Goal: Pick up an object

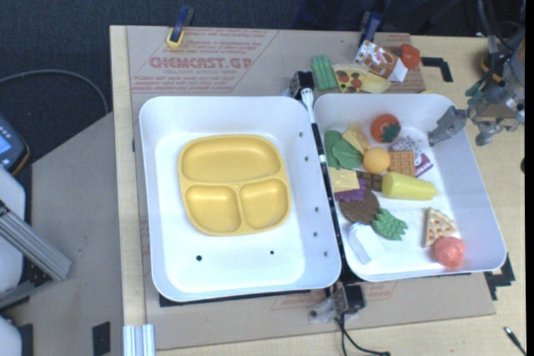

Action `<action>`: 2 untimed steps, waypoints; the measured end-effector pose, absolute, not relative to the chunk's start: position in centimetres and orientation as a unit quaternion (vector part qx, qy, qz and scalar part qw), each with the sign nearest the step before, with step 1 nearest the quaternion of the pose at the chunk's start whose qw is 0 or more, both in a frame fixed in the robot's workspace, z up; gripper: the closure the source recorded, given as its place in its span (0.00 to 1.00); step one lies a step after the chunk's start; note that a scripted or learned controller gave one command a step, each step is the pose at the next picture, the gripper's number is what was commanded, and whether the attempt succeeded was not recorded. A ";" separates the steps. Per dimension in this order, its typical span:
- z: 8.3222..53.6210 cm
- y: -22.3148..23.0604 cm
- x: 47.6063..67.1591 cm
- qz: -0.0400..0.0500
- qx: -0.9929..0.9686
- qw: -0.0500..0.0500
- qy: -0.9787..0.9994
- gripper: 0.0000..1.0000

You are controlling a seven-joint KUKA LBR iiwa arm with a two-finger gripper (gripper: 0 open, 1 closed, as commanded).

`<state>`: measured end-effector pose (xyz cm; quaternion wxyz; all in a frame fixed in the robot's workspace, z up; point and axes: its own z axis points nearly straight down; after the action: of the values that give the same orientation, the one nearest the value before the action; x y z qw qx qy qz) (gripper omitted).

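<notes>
A cardboard-topped bench (pixel 209 62) carries two white bins. The gripper (pixel 455 126) hangs over the right bin (pixel 488 204), its grasp unreadable. The toy food beside it is tightly packed, so a descent might nudge the tomato (pixel 385 127) aside.

One fixed camera, high above my bench, looking down at a slant.
It takes in both white bins side by side, the left bin (pixel 158 179) and the right bin (pixel 480 179), from fairly far; my arm (pixel 501 100) enters from its right.
</notes>
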<state>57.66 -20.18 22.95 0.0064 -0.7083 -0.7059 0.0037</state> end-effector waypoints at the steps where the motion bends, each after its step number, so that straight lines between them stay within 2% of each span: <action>1: 23.7 -20.1 58.0 0.000 -0.707 0.001 -0.707 0.00; 2: 19.5 -19.9 57.9 0.001 -0.707 0.003 -0.707 0.00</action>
<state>57.89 -19.93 19.45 0.0028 -0.7070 -0.7072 0.0014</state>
